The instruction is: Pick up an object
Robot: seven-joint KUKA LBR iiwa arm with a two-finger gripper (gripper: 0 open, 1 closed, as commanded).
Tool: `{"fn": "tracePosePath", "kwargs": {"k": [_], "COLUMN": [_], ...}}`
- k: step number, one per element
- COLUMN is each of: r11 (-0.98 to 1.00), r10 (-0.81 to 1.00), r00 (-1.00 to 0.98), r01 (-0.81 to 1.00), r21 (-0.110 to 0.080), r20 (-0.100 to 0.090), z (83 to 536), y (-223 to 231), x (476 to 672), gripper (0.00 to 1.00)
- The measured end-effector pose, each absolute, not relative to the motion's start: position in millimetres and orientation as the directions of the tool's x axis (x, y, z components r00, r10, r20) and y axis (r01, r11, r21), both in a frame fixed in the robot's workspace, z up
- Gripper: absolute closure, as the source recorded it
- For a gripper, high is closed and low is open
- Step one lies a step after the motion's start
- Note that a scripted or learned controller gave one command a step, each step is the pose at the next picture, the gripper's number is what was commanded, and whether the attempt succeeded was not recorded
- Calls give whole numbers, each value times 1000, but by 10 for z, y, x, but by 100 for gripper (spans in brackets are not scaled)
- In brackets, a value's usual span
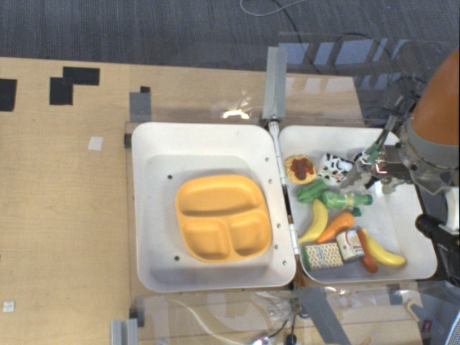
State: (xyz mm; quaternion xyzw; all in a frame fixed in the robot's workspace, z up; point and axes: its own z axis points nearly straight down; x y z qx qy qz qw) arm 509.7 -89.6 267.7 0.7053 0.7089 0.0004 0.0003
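Note:
The right bin (pixel 413 214) holds several toy foods: a small pizza (pixel 300 167), a black-and-white cow-patterned piece (pixel 333 168), a green bottle (pixel 343 199), a green vegetable (pixel 310 190), two bananas (pixel 316 222) (pixel 385 254), a carrot (pixel 336 226), a small can (pixel 350 244) and a patterned box (pixel 323 255). My gripper (pixel 361 175) hangs over the upper middle of this bin, just right of the cow-patterned piece and just above the green bottle. Nothing shows as held.
The left bin (pixel 151 214) carries a yellow divided plate (pixel 221 216). A grey metal post (pixel 274 85) stands behind the seam between the bins. The arm's orange band (pixel 440 110) and grey wrist overhang the right bin's right side.

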Motion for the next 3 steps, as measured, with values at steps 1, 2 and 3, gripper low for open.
{"fn": "tracePosePath", "kwargs": {"k": [1, 2, 3], "r11": [31, 31, -78], "r10": [1000, 1000, 997], "r00": [-31, -31, 78], "r01": [1000, 999, 997], "r21": [4, 5, 3], "r20": [1, 0, 1], "z": [1043, 1135, 1916], "y": [-885, -891, -506], "x": [4902, 4923, 5774], "gripper": [0, 100, 100]}}
